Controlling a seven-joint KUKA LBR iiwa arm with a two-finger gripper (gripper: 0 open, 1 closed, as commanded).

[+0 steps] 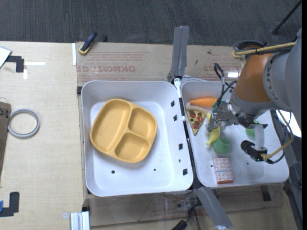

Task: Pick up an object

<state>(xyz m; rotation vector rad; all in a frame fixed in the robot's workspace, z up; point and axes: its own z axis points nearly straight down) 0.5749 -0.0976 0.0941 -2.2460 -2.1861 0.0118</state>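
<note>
Left white bin (96, 176): yellow three-compartment plastic plate (123, 130). Right white bin (249, 176): my gripper (215, 123) low over yellow toy banana (213, 134); cannot tell its state. Risk: crowding green round piece (221, 145) and pizza-slice toy (194, 120) may spoil the grasp.

Grey KUKA arm (287, 75), orange band (253, 80) above wrist, black cables looped alongside, dark metal gripper (217, 121) with small fittings

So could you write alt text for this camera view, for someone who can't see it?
A grey robot arm's gripper hovers over a banana in the right bin, beside a pizza slice, carrot and small box. The left bin holds a yellow divided plate.
</note>
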